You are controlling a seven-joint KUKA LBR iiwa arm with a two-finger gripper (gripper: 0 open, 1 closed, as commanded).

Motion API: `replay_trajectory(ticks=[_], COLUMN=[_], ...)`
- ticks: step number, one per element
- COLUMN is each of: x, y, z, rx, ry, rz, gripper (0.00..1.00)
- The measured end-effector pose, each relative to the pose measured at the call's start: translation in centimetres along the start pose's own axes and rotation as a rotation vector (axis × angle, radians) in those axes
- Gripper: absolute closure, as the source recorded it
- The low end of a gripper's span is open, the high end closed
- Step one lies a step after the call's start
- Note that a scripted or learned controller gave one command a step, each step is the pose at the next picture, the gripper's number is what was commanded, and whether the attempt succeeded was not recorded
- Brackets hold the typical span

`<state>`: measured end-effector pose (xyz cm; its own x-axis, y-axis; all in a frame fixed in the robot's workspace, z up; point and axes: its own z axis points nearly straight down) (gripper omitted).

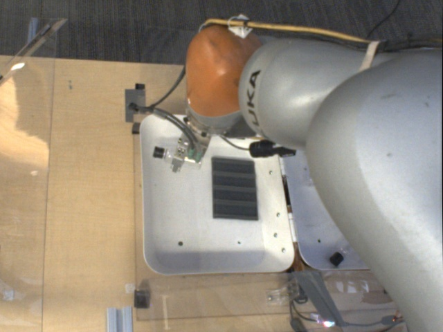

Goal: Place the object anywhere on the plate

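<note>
Risk: an empty carry, with nothing reaching the plate (235, 187); or a drop beside the plate instead of on it.
Cause: hand (183, 155) up-left of the plate, yet the likely object, a small black piece (336, 259), down-right of the plate and well apart from it, in the right bin (311, 244).
Second cause: too little of the grip visible to confirm anything held.
Hand state: cannot tell whether wide, narrow or holding.
Hand place: just off the plate's upper-left corner, low over the left bin (173, 220).
Arm (346, 137) pose: in from the plate's right, passing above its top edge; orange band (214, 71) above the plate's upper-left corner, wrist pointing down.
</note>
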<state>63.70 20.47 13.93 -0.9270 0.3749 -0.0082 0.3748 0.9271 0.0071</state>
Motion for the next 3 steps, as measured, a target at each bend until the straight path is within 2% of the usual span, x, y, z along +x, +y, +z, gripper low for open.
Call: replay_trajectory(ticks=[1,2,3], x=[1.0,0.2,-2.2], y=[3.1,2.4,2.9], z=[-15.1,-8.2,-14.0], rx=[-0.002,0.007,0.002], ry=[-0.001,0.004,0.001], rz=[0.106,0.648,0.655], gripper=[1.00,1.00,1.00])
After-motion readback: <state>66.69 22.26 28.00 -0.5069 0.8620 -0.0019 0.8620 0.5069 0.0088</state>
